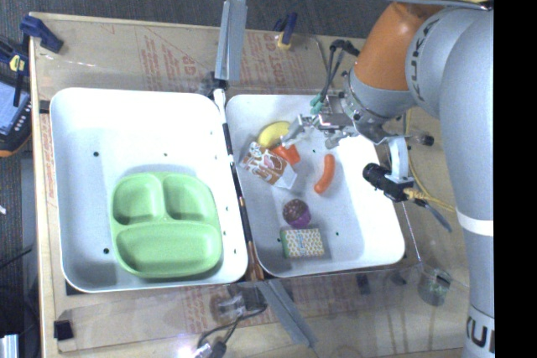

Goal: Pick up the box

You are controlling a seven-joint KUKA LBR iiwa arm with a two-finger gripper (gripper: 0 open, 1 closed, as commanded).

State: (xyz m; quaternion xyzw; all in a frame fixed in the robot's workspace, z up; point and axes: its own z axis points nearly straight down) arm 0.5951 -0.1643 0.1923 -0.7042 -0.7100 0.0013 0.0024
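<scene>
A small white, brown and orange carton box (266, 164) lies tilted in the upper left part of the right bin (382, 243). A red-orange piece (289, 153) sits against its upper right corner. My gripper (302, 129) hangs just above and to the right of that box, beside a yellow fruit (273, 133); nothing shows in its hold. A flat green patterned box (303, 242) lies near the bin's front wall.
An orange-red sausage-shaped item (324, 173) and a purple round item (295, 212) also lie in the right bin. The left bin (75, 113) holds a green divided tray (166, 224). A black cable fitting (384, 179) hangs by the arm's wrist.
</scene>
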